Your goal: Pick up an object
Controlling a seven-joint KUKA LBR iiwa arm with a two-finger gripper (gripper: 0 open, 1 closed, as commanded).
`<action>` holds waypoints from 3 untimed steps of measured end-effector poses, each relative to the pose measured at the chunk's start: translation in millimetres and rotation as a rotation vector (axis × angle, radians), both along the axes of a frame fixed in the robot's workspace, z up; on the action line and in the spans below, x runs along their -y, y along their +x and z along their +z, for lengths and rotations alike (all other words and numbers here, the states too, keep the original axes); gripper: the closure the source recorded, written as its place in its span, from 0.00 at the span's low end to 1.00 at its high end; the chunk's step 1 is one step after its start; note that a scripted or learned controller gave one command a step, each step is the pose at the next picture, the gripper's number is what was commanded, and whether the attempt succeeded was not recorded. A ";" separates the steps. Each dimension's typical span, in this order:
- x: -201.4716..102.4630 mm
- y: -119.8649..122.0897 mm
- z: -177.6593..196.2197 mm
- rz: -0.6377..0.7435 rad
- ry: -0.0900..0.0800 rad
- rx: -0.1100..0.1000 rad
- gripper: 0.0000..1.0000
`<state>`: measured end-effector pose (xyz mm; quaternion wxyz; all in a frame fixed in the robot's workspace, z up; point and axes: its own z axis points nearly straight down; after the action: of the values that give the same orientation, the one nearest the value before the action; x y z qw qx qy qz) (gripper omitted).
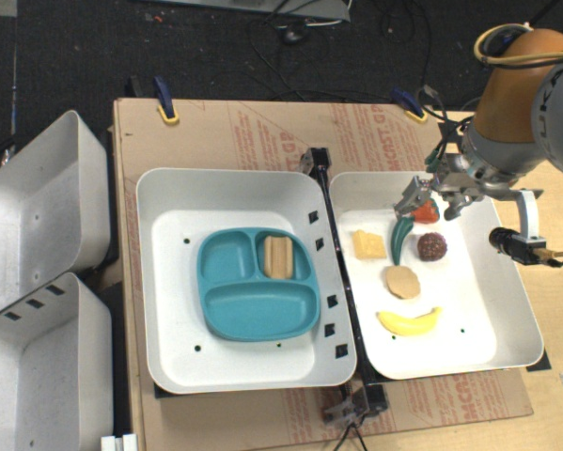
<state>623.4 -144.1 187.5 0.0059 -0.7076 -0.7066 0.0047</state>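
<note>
In the right bin [507, 332] lie a small red piece [427, 213] with a long green stem [399, 235], a yellow wedge [369, 244], a dark red ball [432, 246], a tan round piece [402, 283] and a banana [409, 321]. My gripper [433, 202] hangs over the bin's far middle, directly above the red piece. It is open, with one finger [412, 197] left of the red piece and the other to its right, both set wider than the piece. I cannot tell whether they touch it.
The left bin [154, 252] holds a teal divided plate [258, 289] with a tan block [278, 256] in its upper right section. A black divider [333, 252] separates the bins. White containers [37, 214] stand off the bench at the left.
</note>
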 end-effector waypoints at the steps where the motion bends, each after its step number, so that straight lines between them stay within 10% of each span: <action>1: -0.3 3.3 9.2 0.003 -0.002 0.015 0.00; 3: -4.1 11.7 -90.6 0.003 -0.001 0.012 0.00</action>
<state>635.1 -140.0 96.9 0.0011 -0.7064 -0.7078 0.0009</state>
